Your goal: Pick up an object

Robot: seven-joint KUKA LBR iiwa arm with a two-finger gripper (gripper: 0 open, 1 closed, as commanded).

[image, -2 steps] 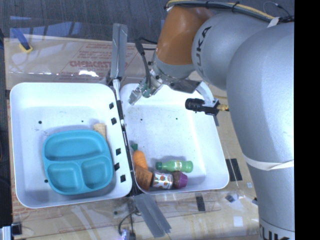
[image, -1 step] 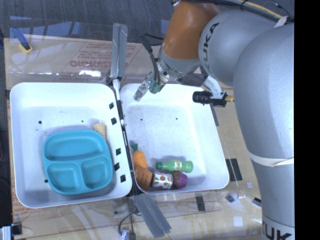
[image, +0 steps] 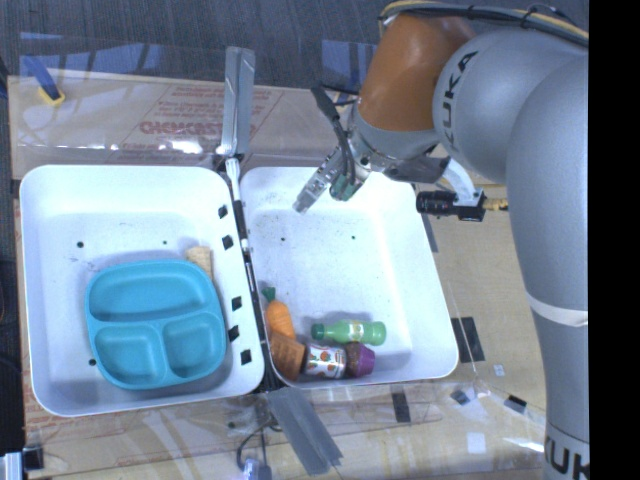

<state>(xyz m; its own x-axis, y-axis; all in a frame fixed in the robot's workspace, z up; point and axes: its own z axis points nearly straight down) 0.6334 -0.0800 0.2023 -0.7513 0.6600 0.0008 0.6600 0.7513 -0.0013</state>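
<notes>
Clutter sits packed in the near corner of the right shallow white plastic bin (image: 400, 268): an orange plastic carrot (image: 279, 319) lies along the divider wall, a brown wedge-shaped block (image: 288, 354) just below it, a green plastic bottle (image: 349, 331) lies on its side, and a small labelled bottle with a purple end (image: 336, 360) lies touching it underneath. All pressed together against the wall, so any of them is an awkward target; green bottle looks the most exposed, judging by free space above it. Two-finger gripper (image: 322, 190) hangs over the far end of the same bin, well apart from that cluster, tilted down-left. Jaws look slightly apart with nothing between them, though the view is small here. Wrist with orange band is angled in from the right, which probably explains the slanted approach. Left shallow white plastic bin (image: 60, 208) holds a teal three-compartment plastic tray (image: 155, 323) with a tan cone-shaped piece (image: 201, 259) at its far right corner, just beside the divider. Both bins rest on the worktop (image: 470, 298). Judgement: pick not begun; arm needs to travel toward the near corner and descend.
</notes>
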